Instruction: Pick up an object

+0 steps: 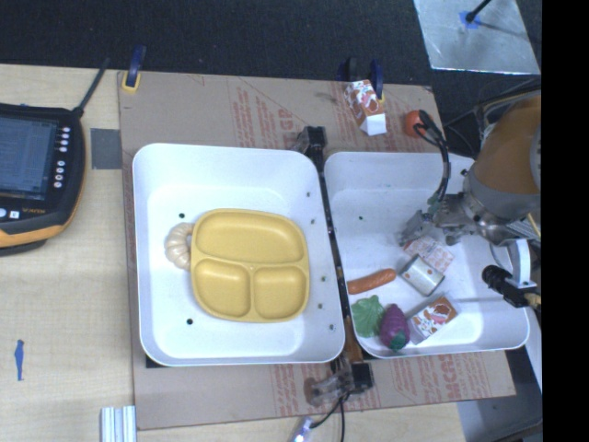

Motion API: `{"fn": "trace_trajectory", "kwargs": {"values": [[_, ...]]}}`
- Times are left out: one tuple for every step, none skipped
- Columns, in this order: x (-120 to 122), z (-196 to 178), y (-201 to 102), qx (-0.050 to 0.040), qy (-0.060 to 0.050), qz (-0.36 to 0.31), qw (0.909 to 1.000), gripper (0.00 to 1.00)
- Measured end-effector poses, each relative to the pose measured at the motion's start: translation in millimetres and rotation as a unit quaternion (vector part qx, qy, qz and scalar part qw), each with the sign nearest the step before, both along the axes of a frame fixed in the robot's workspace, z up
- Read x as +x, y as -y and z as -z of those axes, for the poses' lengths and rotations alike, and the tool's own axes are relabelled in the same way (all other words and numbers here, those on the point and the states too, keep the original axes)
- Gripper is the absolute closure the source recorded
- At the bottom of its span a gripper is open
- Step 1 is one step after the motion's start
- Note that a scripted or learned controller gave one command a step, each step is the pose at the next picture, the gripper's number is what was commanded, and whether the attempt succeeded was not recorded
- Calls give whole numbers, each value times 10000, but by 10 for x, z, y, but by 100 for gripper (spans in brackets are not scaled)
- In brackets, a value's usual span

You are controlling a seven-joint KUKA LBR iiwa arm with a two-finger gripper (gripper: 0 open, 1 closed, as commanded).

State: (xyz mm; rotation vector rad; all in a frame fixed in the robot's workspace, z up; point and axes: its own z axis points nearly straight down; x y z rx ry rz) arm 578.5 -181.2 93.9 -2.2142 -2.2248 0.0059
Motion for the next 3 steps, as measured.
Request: {"fn": "trace_trajectory", "kwargs": {"values": [[-312,25,-748,2,-1,-9,10000,0],[-314,-76,-734,-4,-12,-28,10000,100],[-523,-981,-1418,4,7,-7,10000,100]]}}
